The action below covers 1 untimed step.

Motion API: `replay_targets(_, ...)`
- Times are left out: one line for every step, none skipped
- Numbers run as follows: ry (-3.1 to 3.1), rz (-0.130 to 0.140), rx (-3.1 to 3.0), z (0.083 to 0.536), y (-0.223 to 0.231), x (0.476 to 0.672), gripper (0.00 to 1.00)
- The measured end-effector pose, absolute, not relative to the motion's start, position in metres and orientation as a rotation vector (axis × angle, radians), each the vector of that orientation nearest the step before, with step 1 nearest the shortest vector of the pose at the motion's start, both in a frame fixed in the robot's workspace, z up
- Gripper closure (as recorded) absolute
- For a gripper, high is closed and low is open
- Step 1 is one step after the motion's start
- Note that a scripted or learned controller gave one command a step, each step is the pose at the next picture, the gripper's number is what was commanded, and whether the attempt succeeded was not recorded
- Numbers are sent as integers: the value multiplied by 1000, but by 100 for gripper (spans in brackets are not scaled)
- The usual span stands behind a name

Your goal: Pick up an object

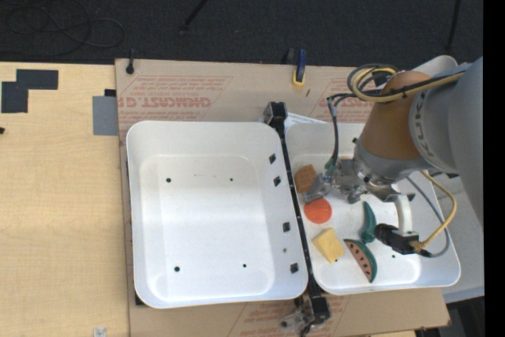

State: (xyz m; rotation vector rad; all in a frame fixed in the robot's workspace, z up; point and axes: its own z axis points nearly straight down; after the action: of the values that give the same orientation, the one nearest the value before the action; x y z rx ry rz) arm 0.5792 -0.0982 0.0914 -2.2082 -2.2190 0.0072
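My gripper [330, 184] is low in the right bin [442, 274], at its left side. Just left of it, against the divider, lies a brown block [304, 176]. An orange-red round piece [318, 210] sits right below the gripper, close to it. Further toward the front are a yellow wedge [329, 245], a watermelon-slice toy [364, 261] and a teal curved piece [368, 222]. Nothing can be seen held in the gripper.
The left bin [142, 170] stands beside the right one, their rims meeting at a divider with black clips [286, 193]. The grey arm with its orange band [394, 126] hangs over the back right of the right bin. Brown cardboard [197, 95] lies under both bins.
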Motion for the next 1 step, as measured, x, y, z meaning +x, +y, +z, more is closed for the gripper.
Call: replay_targets(-2219, -4, -2228, 90, -86, 547, 0)
